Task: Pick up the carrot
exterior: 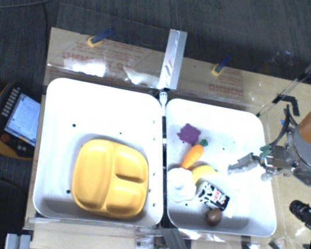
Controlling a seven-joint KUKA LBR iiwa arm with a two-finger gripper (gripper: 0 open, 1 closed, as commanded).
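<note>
The carrot (193, 154), orange with a small green top, lies tilted in the right bin (246, 219), left of the bin's middle. It touches a yellow fruit-like piece (204, 171) at its lower end. My gripper (243, 164) hovers over the right side of the same bin, roughly 85 px to the right of the carrot and apart from it. Nothing is visibly held.
A purple object (189, 133) sits just above the carrot. A white cup (179, 185), a black-and-white box (213, 197) and a brown ball (213, 217) lie below it. The left bin (63, 111) holds a yellow divided plate (112, 177).
</note>
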